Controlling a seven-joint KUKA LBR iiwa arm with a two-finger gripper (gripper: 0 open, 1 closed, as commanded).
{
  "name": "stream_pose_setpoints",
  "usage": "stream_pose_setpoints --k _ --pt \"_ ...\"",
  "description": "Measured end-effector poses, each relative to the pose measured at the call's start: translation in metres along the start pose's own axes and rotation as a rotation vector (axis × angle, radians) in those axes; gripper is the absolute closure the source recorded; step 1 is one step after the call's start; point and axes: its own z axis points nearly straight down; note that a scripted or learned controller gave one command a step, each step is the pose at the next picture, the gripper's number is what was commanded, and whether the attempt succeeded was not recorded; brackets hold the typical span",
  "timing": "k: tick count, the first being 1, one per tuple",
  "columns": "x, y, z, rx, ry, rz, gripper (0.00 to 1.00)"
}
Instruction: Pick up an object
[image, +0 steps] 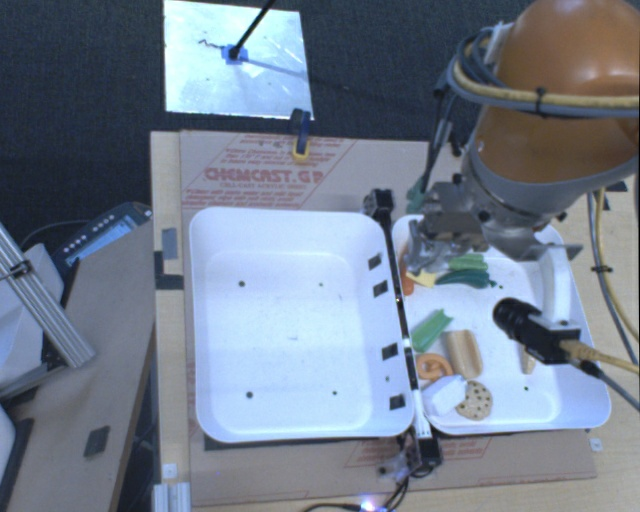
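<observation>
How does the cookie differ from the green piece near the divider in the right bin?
The cookie is round, tan and dark-speckled; the green piece is plain green and elongated. The cookie lies near the right bin's front edge; the green piece sits farther back. Both lie loose, away from the claw.

Green leaf-shaped toy (466, 270) lies flat near right bin's (585, 400) upper-left corner
</observation>
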Motion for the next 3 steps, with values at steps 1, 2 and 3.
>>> stream_pose_setpoints --k 1,2,3 --pt "-0.158 0.0 0.023 -0.007 -0.006 0.029 1.0" --pt "-0.19 0.065 0.126 -0.004 -0.004 0.017 1.0" --pt "-0.245 0.01 0.323 0.007 -0.001 0.021 1.0"
